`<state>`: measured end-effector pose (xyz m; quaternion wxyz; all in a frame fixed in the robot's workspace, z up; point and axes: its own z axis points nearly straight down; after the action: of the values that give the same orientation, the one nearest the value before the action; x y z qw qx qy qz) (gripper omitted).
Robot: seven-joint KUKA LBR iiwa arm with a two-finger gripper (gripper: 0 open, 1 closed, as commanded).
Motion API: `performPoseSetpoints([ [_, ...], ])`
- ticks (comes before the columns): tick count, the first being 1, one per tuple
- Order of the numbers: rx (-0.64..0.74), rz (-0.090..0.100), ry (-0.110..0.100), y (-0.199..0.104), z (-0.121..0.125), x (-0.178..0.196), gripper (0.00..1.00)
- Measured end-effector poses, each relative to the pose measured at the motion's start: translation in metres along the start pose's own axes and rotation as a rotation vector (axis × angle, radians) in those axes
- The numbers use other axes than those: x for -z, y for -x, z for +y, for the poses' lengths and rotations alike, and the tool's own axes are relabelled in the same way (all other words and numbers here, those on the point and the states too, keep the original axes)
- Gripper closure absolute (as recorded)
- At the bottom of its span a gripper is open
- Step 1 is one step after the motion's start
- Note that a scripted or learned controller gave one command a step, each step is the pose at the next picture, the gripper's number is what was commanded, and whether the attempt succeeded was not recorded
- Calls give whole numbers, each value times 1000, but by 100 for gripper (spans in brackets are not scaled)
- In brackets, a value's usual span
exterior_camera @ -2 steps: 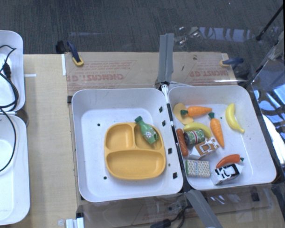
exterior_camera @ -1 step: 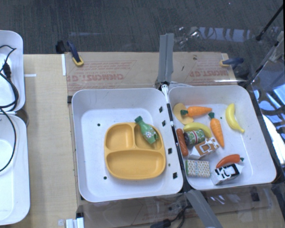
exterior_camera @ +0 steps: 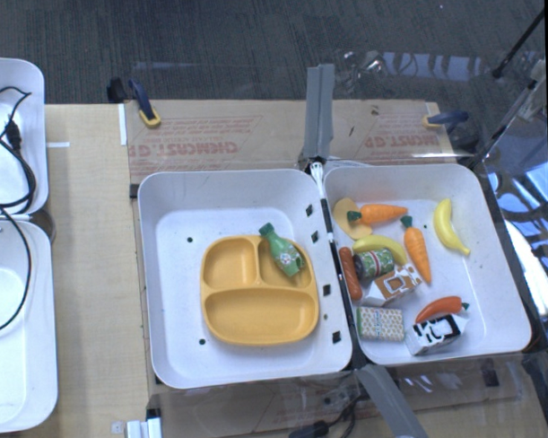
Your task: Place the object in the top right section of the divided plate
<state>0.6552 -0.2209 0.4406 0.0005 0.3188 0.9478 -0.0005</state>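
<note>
1. A yellow divided plate (exterior_camera: 259, 299) sits in the left bin (exterior_camera: 169, 289), one wide section along the near side and two smaller ones along the far side.
2. A small green bottle (exterior_camera: 283, 254) lies tilted in the far right section of that plate, cap end pointing up and to the left, its body resting on the plate's floor and leaning toward the right rim.
3. If that bottle is the object meant, I'd judge the placing as good as done: it sits inside the right compartment, not straddling the divider.
4. From where I stand I cannot tell whether the gripper is released or clenched; nothing hangs over either bin.
5. The right bin (exterior_camera: 493, 332) holds the rest of the toy food, untouched by the look of it: a banana (exterior_camera: 451, 225), two carrots (exterior_camera: 417, 249), a small can (exterior_camera: 374, 264), cartons and a red pepper (exterior_camera: 439, 307).
6. What is left, I'd guess, is nothing more than confirming the bottle stays put.
</note>
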Motion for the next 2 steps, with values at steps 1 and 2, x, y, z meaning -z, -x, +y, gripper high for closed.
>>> performPoseSetpoints([
  [1,112,-1,1,-3,-2,1,0],
  [2,176,-3,1,-1,-1,1,0],
])
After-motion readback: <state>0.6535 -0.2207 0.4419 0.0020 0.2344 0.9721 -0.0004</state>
